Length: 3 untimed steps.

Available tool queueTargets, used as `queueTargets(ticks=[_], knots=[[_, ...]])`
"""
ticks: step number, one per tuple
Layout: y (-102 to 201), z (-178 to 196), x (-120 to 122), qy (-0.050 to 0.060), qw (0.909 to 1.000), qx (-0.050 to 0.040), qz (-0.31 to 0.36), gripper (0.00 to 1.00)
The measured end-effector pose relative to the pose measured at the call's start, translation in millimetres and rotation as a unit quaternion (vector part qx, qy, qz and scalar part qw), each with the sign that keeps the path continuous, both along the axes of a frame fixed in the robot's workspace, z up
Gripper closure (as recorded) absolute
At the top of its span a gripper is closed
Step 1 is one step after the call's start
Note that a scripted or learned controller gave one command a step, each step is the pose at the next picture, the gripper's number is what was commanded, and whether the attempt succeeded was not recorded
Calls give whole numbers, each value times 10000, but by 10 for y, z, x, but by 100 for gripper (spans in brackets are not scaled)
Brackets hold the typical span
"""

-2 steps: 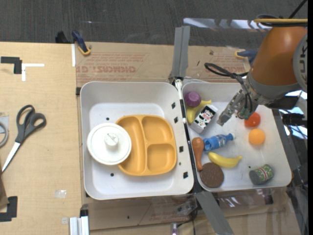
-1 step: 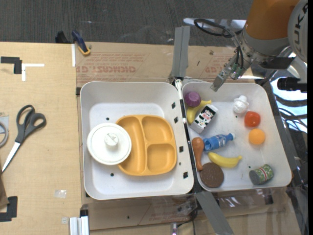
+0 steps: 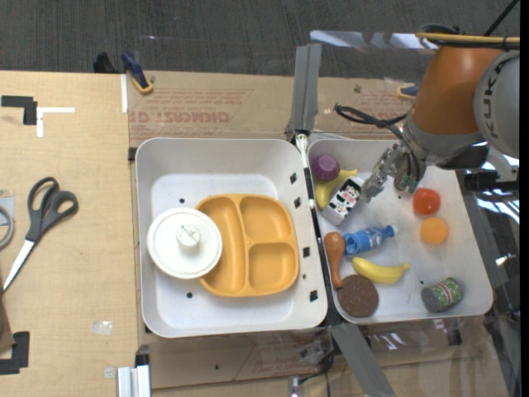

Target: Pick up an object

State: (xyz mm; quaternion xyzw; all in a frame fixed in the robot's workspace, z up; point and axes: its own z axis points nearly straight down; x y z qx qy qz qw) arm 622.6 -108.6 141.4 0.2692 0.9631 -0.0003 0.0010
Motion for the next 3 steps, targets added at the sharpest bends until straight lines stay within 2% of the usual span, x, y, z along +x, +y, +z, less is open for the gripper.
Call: queueTargets(ticks=[1,2,3], knots=[[-64,-491,-532,2,9816,3,-1912,100],[-1009,273,-899,-8,9835,-3,-1811,100],[-99,353,-234,-4,9872,5,-1593,100]])
